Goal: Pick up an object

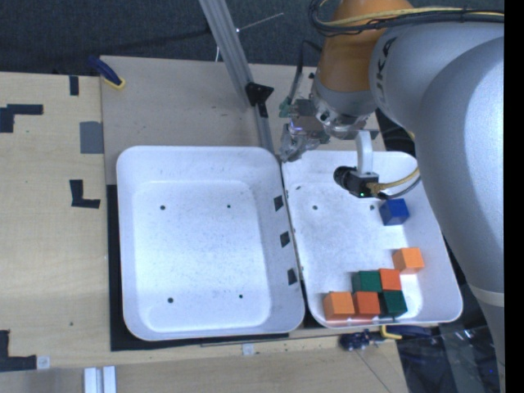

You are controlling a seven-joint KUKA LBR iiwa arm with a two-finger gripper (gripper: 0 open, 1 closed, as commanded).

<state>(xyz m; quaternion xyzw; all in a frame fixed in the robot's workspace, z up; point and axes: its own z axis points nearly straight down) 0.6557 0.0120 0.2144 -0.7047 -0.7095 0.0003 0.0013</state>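
Pincer (296,142) low over the far left corner of the right bin (327,219); whether it is open or closed, or has hold of anything, cannot be told.

Smooth cubes lie apart from it in that glossy, speckled white bin: a blue block (395,211) at mid right, an orange block (408,259) nearer, and a near-edge cluster of orange and green blocks (368,295). The left bin (131,219) sits beside it on the pale wooden tabletop (49,244). A grey metal rod (233,47) slants down just left of the pincer.

Fixed overhead camera, slanted down over both bins (131,170)
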